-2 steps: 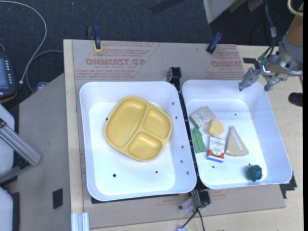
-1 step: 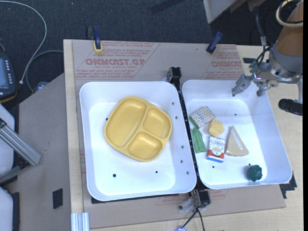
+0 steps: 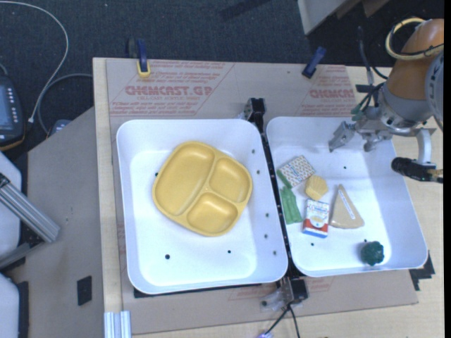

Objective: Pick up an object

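My gripper (image 3: 354, 139) hangs over the far part of the right bin (image 3: 402, 210), open, with nothing between its two grey fingers. Below it in that bin lie a checkered packet (image 3: 297, 169), a yellow block (image 3: 316, 186), a small red-and-white carton (image 3: 317, 218), a tan wedge (image 3: 346, 209), a long green piece (image 3: 288, 201) along the left wall, and a dark green ball (image 3: 372, 253) near the front. The packet is the closest item, down and left of the fingers.
The left bin (image 3: 141, 245) holds a yellow compartment plate (image 3: 202, 187). Black clamps (image 3: 255, 108) sit between the bins at the back and front. A black part of the arm (image 3: 416, 167) reaches over the right bin's right rim.
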